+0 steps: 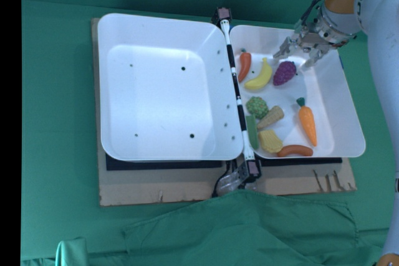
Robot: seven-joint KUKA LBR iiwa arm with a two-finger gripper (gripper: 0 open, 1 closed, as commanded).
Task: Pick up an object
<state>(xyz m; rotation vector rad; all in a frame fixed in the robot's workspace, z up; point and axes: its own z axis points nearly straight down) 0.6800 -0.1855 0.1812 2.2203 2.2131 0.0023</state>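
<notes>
Left bin (124, 31): white, shallow, a few small dark dots on its floor; sits on brown cardboard (162, 187) over green cloth.
Divider (235, 87): black-and-white striped bar running near to far between the two bins, dark fittings at both ends.
Right bin (340, 103): white, holds all the toy food.
Chili (244, 65): red-orange, far left of the right bin, just beside the divider.
Banana (260, 76): yellow, curved, just right of the chili, its far end near the grapes.
Grapes (285, 72): purple bunch, far part of the right bin, touching or nearly touching the banana tip.
Broccoli (256, 106): green, mid bin, near of the banana.
Cone (270, 117): tan, ridged, leaning against the broccoli's right side.
Green piece (252, 132): dark, long, along the divider, partly tucked under the broccoli.
Corn (270, 141): yellow, near left corner.
Sausage (295, 151): orange-red, lying along the near wall, just right of the corn.
Carrot (306, 122): orange with green top, right of the cone, apart from it.
Gripper (300, 54): over the far part of the right bin, fingers spread apart, nothing between them; left fingertip just above the grapes, right fingertip to their right.
Arm (380, 22): grey with orange band, enters from the far right.
</notes>
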